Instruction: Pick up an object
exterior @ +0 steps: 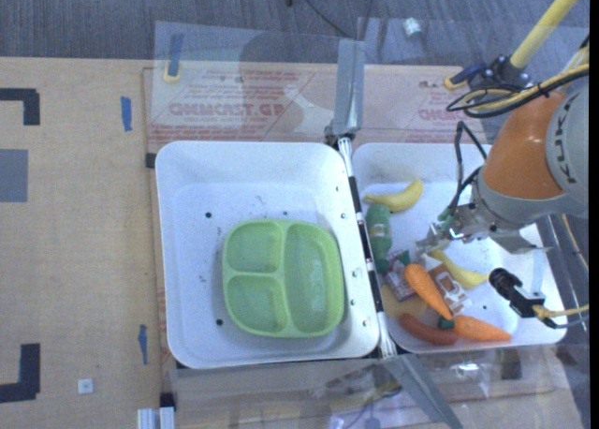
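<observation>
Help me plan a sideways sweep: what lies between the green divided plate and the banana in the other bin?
In the camera view, between the green divided plate and the banana stand the two bins' adjoining white walls; a green bottle-like item sits just below that line.

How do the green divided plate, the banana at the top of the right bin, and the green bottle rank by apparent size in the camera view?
1. green divided plate, by far the largest.
2. banana and green bottle: they look alike in extent, and the bottle is partly hidden, so no ranking between them.
</observation>
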Available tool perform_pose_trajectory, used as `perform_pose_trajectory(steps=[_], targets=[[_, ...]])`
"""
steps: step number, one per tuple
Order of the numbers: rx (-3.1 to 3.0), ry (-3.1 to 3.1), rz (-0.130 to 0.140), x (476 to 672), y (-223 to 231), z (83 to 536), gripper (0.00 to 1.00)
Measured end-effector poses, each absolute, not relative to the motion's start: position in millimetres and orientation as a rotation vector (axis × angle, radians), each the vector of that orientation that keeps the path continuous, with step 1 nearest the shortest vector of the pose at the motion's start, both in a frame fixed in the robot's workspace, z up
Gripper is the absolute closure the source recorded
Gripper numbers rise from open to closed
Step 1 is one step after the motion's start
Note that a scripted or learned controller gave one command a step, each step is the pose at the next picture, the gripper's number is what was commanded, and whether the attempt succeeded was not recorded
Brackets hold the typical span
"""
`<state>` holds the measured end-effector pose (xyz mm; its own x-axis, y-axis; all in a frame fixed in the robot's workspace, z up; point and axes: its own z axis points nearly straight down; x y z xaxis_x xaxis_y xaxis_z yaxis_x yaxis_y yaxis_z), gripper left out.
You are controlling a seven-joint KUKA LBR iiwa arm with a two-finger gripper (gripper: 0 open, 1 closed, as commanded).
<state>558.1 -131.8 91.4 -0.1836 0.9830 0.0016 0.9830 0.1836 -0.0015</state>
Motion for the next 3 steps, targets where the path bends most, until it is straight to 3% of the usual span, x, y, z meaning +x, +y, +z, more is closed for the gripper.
perform_pose_trajectory(steps=[1, 2, 3], targets=[[-2.008, -2.414, 0.0, 558.0, -132.5, 91.4, 0.0], [-1.797, -2.589, -0.009, 495.3, -150.6, 88.8, 0.0], [-1.814, -2.59, -0.009, 496.6, -155.4, 99.7, 1.0]])
